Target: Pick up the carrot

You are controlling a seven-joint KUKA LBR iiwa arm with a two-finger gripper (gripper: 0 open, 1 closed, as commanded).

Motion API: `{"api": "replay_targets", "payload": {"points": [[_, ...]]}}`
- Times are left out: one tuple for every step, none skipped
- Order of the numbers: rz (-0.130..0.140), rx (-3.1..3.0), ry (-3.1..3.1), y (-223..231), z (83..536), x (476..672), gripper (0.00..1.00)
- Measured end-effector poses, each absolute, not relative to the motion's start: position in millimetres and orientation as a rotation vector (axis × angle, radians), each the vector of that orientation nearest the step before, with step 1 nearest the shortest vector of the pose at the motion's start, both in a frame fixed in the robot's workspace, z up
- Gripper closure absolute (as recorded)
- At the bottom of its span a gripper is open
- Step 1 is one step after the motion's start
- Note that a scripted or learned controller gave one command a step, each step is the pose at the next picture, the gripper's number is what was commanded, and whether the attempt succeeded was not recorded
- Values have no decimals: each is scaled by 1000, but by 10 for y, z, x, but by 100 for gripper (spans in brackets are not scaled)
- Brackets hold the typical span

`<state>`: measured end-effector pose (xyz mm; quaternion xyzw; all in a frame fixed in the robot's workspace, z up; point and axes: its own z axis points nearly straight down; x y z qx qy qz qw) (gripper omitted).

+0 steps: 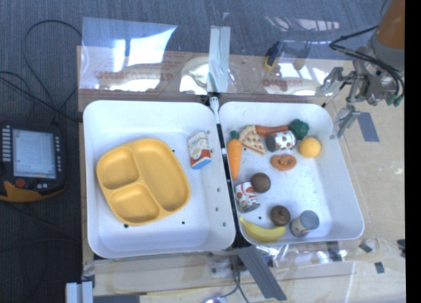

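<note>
Looking down, we see the carrot point(233, 156) lying along the right bin's point(342, 183) left wall. Our claw point(352, 101) hangs released, grasping nothing, beyond that bin's far right corner.

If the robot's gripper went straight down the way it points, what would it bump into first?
Probably the right bin's upper right rim or the bench beside it, though depth is hard to judge. The gripper hangs outside that corner, far from the carrot.

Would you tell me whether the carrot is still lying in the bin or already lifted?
Still in the bin: the carrot lies flat against the right bin's left wall, while the gripper is above that bin's far right corner.
</note>
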<state>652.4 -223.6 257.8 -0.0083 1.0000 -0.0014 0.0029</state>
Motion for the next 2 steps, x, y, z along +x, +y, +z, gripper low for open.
{"api": "replay_targets", "payload": {"points": [[-1,501,3097,-2216,2495,6699,0],[-7,310,3115,-2233,3067,6579,0]]}}
